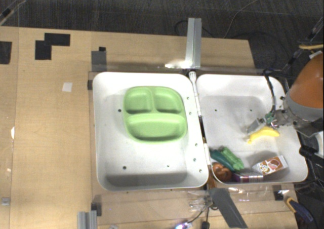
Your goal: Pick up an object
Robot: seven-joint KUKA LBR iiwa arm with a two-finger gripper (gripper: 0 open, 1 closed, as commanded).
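In the right bin (pixel 228 101) lies a yellow banana-shaped toy (pixel 264 134) toward the right wall. My gripper (pixel 267 121) hangs just above and behind it, reaching in from the right under the orange band of the arm (pixel 310 88). Nothing shows between gripper and toy that tells of a hold. Along the bin's front edge sit a green toy (pixel 228 157), a brown round thing (pixel 221 171), a purple item (pixel 248 176) and a small red-and-white box (pixel 270 165).
The left bin (pixel 109 137) holds a green divided plate (pixel 154 113). A metal post (pixel 194 40) stands behind the divider between the bins. Cables run along the right bin's far right corner (pixel 271 83).
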